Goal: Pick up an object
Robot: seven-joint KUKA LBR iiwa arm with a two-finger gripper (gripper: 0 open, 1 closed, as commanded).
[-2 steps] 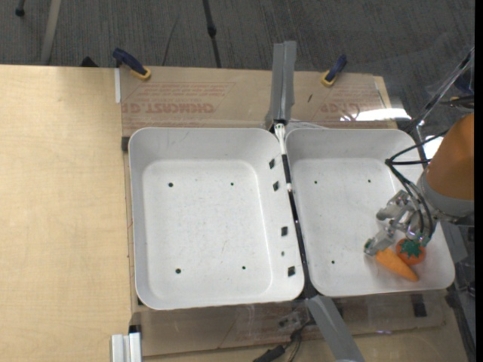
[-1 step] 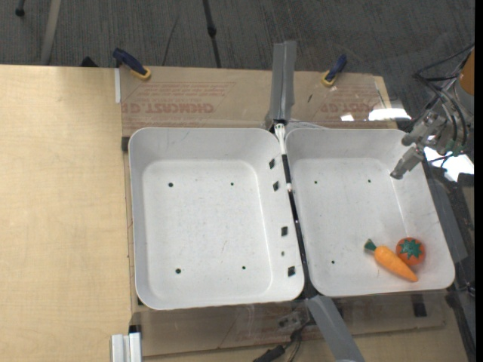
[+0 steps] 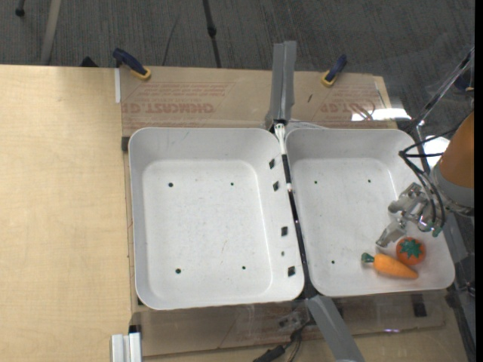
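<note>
An orange carrot (image 3: 394, 267), tapered and smooth, is seen lying in the near right corner of the right bin (image 3: 339, 157), its long axis running left to right. A round red tomato (image 3: 411, 251) is touching it just behind. The gripper (image 3: 398, 223) is positioned just beyond both, above them; its opening cannot be determined. The left bin (image 3: 151, 202) is of white moulded plastic.

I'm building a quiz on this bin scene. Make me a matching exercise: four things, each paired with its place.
Things:
1. toy carrot
2. toy tomato
3. gripper
4. blue and yellow clamps

Places:
A. far edge of the bench
B. lying along the right bin's near wall
C. above the right bin, just left of the tomato
D. right bin's near right corner, touching the carrot

Pairs: 1-B, 2-D, 3-C, 4-A
</note>
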